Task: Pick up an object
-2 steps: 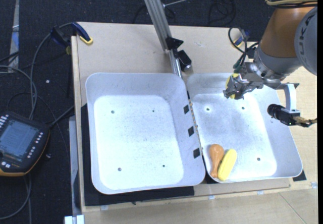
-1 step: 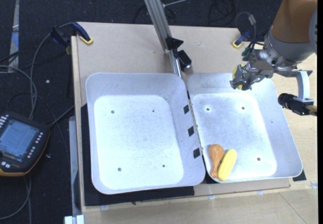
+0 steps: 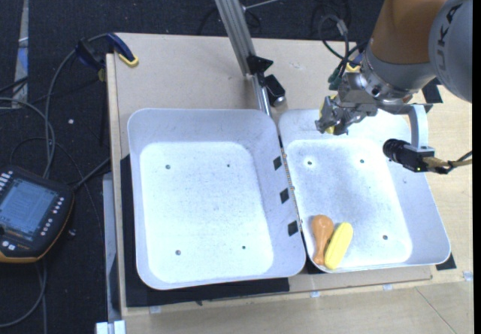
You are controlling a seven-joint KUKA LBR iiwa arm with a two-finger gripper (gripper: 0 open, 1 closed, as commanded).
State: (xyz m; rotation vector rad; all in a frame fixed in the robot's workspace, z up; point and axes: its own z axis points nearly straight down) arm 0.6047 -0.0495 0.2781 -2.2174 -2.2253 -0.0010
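Note:
A yellow oblong object (image 3: 338, 244) lies at the near left corner of the right bin (image 3: 406, 197). Touching its left side is an orange object (image 3: 322, 235) with a rounded top and a narrower lower end. My gripper (image 3: 334, 123) hangs over the far edge of the right bin, well away from both objects. Nothing shows under the gripper.
The left bin (image 3: 150, 137) sits beside the right one, their rims meeting at the middle. A slanted metal pole (image 3: 234, 16) rises behind the bins. A black cylinder (image 3: 402, 152) sticks out from the arm over the right bin. A pendant (image 3: 26, 208) lies on the floor at left.

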